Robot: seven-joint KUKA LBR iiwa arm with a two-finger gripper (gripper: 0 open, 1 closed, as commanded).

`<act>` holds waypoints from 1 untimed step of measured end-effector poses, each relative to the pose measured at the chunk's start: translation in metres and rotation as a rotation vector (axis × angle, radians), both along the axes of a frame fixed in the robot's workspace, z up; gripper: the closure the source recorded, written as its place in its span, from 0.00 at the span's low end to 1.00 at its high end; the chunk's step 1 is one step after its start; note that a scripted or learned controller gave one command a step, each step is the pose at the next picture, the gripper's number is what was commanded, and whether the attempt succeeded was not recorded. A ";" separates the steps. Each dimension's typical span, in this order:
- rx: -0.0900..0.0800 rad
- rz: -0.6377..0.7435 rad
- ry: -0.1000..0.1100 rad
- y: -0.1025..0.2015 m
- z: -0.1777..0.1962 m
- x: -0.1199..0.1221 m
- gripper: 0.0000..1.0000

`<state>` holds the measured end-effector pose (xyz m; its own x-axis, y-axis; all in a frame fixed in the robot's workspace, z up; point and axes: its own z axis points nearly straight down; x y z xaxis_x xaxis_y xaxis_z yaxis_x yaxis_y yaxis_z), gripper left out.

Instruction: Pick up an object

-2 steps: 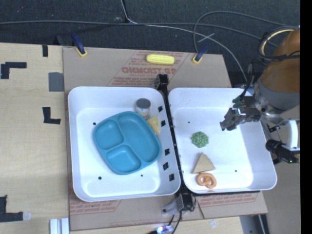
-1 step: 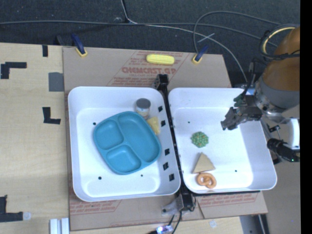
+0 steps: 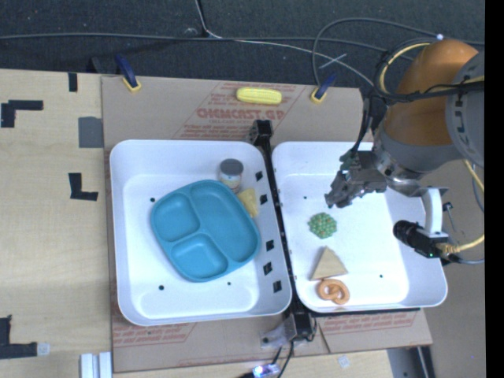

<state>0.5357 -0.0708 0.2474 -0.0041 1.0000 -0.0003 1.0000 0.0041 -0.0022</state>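
Observation:
In the right bin [image 3: 409, 290] lie a green bumpy ball [image 3: 322, 225], a tan wedge [image 3: 328, 264] and an orange pretzel-shaped piece [image 3: 334, 291]. My gripper [image 3: 340, 194] hangs over the upper middle of that bin, just above and right of the green ball, with nothing between its fingers. The left bin [image 3: 130, 211] holds a blue divided plate [image 3: 205, 228], a small grey-lidded jar [image 3: 231, 172] and a pale yellow piece [image 3: 250, 202] at the plate's right edge.
A yellow banana-like object [image 3: 258, 95] lies on the cardboard behind the bins. Black clips run along the divider [image 3: 272, 211] between the bins. Cables loop above the arm at the upper right, and a black fitting [image 3: 417, 239] sticks out over the right bin's edge.

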 end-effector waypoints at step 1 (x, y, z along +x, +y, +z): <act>0.000 0.000 0.000 0.043 -0.014 0.015 1.00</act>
<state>0.5509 -0.0278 0.2336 -0.0038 1.0000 -0.0007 1.0000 0.0038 -0.0018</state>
